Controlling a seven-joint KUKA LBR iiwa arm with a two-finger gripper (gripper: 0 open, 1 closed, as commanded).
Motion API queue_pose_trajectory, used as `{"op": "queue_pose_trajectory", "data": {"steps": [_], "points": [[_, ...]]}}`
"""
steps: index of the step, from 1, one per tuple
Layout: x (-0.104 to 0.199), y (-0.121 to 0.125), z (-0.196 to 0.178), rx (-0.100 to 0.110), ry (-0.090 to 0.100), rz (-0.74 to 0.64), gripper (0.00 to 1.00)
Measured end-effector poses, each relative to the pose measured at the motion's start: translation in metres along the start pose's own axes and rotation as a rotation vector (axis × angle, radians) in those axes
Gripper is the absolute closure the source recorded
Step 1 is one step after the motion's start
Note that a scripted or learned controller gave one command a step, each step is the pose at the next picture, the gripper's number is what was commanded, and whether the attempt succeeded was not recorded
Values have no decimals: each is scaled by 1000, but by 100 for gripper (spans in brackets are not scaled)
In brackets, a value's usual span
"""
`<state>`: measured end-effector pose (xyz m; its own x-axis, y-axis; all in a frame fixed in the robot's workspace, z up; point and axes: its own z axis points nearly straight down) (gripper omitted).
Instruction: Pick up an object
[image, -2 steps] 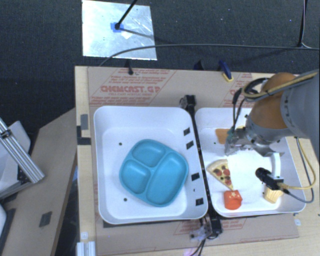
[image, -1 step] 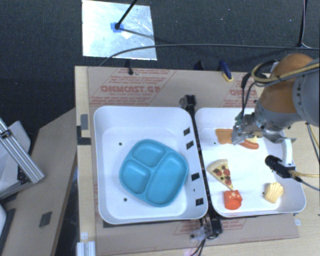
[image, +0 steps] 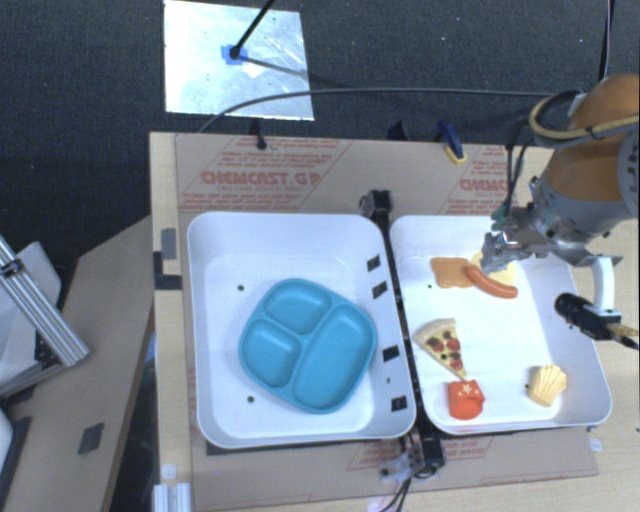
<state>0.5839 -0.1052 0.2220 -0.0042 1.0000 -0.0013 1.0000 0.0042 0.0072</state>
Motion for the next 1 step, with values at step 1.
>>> {"op": "queue_pose_trajectory", "data": {"steps": [1], "points": [[-10, -3, -55, 0, 0, 1, 100]]}}
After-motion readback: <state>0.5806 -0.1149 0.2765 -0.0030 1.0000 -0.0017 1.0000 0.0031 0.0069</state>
